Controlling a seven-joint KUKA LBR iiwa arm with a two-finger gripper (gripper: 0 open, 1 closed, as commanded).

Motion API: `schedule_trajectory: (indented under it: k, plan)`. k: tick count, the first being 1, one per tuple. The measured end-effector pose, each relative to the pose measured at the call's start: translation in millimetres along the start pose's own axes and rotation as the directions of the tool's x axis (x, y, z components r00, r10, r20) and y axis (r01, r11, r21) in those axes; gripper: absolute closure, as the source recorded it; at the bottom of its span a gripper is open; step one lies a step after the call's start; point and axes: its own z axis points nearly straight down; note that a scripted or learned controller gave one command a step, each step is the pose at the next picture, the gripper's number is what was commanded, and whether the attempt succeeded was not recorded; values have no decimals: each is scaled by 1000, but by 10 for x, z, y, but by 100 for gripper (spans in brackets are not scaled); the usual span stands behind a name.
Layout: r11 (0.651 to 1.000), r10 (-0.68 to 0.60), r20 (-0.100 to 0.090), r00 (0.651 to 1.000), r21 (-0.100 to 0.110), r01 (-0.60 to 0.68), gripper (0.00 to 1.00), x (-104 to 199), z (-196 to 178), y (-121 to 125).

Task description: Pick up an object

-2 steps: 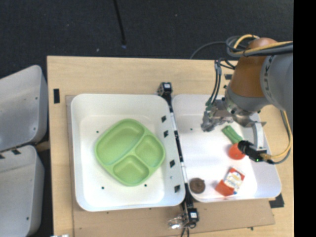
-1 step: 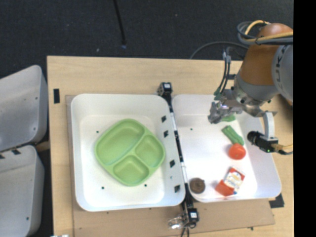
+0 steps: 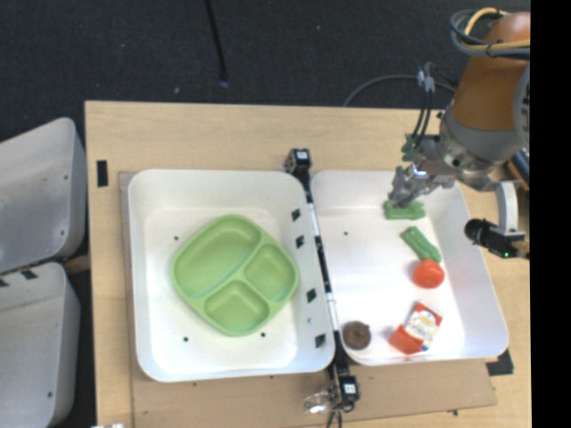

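My gripper [image 3: 409, 188] hangs low over the far part of the right bin [image 3: 375, 194]. Directly under its tip lies a small flat green object [image 3: 404, 209]; whether the gripper touches it is unclear. Nearer the front are a green oblong piece [image 3: 418, 242] and, against its near end, an orange-red round piece [image 3: 428, 275]. A red and white packet [image 3: 417, 328] lies near the bin's front edge, and a small brown round thing [image 3: 357, 334] sits in its front left corner.
The left bin [image 3: 152, 203] holds a light green divided plate [image 3: 234, 275] with three compartments. A ridge with black clips [image 3: 314, 257] separates the two bins. The arm's grey and orange wrist [image 3: 486, 105] rises at the upper right.
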Motion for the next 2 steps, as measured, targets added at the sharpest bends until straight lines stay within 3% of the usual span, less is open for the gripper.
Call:
schedule_trajectory:
  k: [2]
  plan:
    - [1000,-3,-2,1000,6,3,100,1113,152,-166]
